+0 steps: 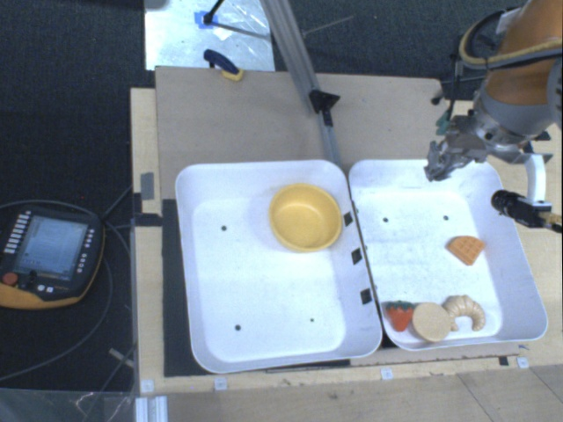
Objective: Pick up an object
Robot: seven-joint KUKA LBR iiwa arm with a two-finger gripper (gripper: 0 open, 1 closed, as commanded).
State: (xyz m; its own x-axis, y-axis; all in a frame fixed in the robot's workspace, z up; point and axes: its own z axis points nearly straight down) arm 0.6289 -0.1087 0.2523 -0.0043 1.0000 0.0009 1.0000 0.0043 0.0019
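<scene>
A tan bench (255, 117) was seen bearing two shallow white bins set side by side and touching: the left bin (264, 341) well to the left of the jaws, the right bin (519, 310) lying below and just beside them.

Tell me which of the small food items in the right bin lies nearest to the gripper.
The orange waffle-like piece. It lies alone mid-bin, closest to the gripper; the strawberry, round biscuit and croissant cluster at the near edge.
</scene>
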